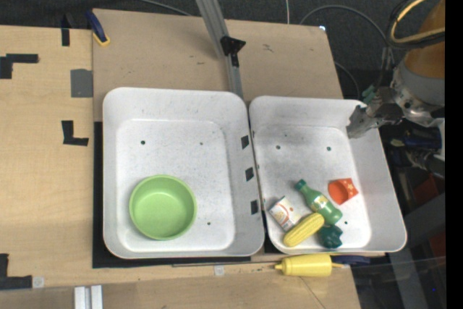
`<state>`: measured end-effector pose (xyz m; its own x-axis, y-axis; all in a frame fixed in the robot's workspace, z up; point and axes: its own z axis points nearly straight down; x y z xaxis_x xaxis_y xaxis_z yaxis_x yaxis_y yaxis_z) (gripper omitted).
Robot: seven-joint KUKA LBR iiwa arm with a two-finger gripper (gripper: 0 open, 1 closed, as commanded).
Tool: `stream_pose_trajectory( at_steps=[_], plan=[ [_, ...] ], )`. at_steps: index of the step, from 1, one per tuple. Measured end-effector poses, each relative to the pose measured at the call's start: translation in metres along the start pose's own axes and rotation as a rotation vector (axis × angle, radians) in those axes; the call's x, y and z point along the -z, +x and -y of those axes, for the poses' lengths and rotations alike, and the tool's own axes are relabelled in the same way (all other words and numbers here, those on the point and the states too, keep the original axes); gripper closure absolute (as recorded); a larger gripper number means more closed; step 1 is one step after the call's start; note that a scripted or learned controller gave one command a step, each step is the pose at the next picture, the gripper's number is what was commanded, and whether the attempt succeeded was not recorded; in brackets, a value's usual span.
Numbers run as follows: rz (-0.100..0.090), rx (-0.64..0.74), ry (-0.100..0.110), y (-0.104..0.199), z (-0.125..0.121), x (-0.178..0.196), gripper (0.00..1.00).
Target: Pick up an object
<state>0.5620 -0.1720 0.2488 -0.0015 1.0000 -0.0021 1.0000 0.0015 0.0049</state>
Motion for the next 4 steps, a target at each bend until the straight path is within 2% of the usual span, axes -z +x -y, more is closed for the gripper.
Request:
stream_pose_trajectory(
  at_steps=[1, 2, 3, 4],
  plan=[
    [-0.001, 0.000, 0.002, 0.000, -0.001, 0.035, 1.00],
    [-0.003, 0.005, 0.007, 0.054, -0.011, 0.017, 1.00],
    [-0.003, 0.006, 0.006, 0.113, -0.030, 0.016, 1.00],
    [-0.003, 0.004, 0.008, 0.158, -0.034, 0.009, 1.00]
  ],
)
